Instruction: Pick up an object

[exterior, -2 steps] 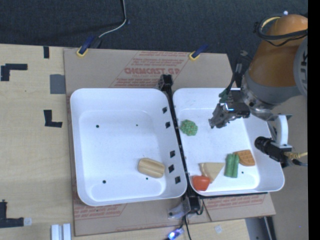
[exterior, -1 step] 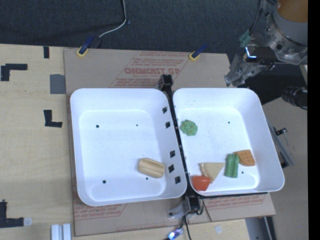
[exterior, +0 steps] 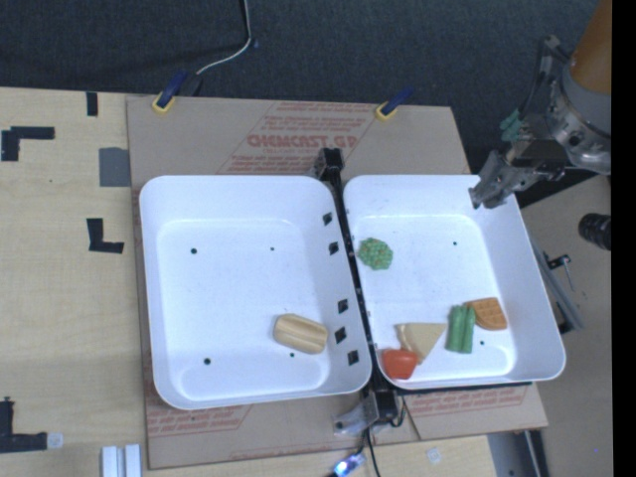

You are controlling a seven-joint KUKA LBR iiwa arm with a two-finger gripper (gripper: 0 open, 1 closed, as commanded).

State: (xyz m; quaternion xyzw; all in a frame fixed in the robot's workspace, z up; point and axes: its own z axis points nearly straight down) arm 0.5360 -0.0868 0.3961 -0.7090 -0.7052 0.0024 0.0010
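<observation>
Clustering at the near end of the right bin (exterior: 517, 229) are a red piece (exterior: 398, 364), pale wedge (exterior: 421, 338), green stick (exterior: 460, 328) and orange piece (exterior: 488, 313); a green clump (exterior: 375, 253) sits farther back. The gripper (exterior: 489, 191) hangs over the far right rim, everything lying nearward and left; whether its fingers are open or closed I cannot tell, and nothing appears held.

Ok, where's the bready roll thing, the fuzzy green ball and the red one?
Bread roll (exterior: 300, 333): camera view, left bin, middle of its tan top.
Green ball (exterior: 375, 254): camera view, right bin, centre of its bumpy top.
Red piece (exterior: 398, 364): camera view, right bin's near edge, middle of its red face.
</observation>
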